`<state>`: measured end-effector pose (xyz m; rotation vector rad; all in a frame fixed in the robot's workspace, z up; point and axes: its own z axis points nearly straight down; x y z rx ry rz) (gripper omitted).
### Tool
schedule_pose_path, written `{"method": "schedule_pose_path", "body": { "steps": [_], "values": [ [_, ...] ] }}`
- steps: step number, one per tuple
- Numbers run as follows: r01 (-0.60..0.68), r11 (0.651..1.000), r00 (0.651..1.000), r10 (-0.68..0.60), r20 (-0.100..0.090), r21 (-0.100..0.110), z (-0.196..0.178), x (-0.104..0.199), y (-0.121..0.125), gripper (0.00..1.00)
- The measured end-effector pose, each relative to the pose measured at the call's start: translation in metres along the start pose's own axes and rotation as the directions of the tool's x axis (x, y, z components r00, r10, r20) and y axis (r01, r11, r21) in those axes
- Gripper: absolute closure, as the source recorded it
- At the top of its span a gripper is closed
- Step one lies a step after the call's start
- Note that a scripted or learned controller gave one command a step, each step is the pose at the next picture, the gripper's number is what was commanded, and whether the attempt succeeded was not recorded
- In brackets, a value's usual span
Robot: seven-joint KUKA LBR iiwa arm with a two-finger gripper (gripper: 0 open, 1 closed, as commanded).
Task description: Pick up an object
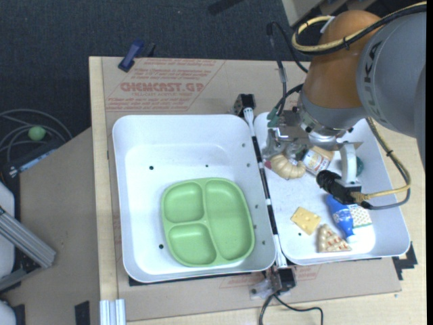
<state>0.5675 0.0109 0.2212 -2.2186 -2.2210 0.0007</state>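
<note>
My gripper (276,149) hangs low over the far left part of the right bin (385,239), under the grey and orange arm. Just below and right of it lies a tan croissant-shaped piece (287,170), close to or touching the gripper. A small bottle (315,160) with a pale label lies beside the croissant, partly under the wrist. Nearer the front of that bin sit a yellow cheese wedge (306,219), a blue packet (348,216) and an orange-dotted pizza slice (331,240). A teal item (358,162) peeks out from behind the arm.
The left bin (135,147) holds a green divided plate (206,221) in its front half. The ridge between the two bins (260,175) runs right beside the gripper. A blue clip (131,56) lies on the board behind the bins.
</note>
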Motion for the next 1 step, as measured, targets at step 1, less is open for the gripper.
{"method": "schedule_pose_path", "body": {
  "steps": [1],
  "values": [
    [-0.002,1.0,1.0,0.002,0.001,0.001,0.0042,-0.013,-0.0356,1.0]
  ]
}}
